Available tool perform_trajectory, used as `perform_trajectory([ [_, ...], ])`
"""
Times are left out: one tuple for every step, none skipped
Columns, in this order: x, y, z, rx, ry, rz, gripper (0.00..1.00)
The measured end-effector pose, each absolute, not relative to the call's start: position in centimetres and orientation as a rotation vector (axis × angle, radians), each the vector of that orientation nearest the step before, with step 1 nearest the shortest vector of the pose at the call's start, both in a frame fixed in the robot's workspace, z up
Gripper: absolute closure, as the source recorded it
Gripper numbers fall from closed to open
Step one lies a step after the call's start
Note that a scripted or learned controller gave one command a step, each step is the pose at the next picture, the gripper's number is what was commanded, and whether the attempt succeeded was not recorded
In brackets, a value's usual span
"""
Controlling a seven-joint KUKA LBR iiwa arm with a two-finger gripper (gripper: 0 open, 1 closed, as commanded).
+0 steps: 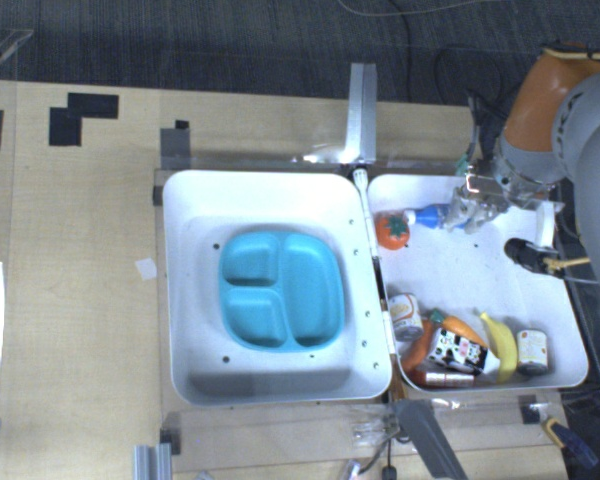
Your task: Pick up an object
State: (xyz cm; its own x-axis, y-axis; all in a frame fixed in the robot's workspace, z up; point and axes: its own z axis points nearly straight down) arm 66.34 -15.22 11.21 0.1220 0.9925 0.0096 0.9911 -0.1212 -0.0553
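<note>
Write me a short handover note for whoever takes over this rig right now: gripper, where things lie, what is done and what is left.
Gripper: low in the right bin, at its far edge, right by a blue and white bottle. Nothing can be seen held between its fingers.
Things: a tomato lies just left of the bottle. Along the near edge are a can, a carrot, a banana and a small jar. A blue divided plate sits in the left bin.
Done: nothing lifted yet.
Left: grasp one object and raise it.
</note>
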Motion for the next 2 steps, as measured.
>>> perform_trajectory([
  [65.0, -10.9, 22.6, -2.340, -2.105, -0.009, 1.00],
  [64.2, -11.5, 19.5, -2.378, -2.059, -0.004, 1.00],
])
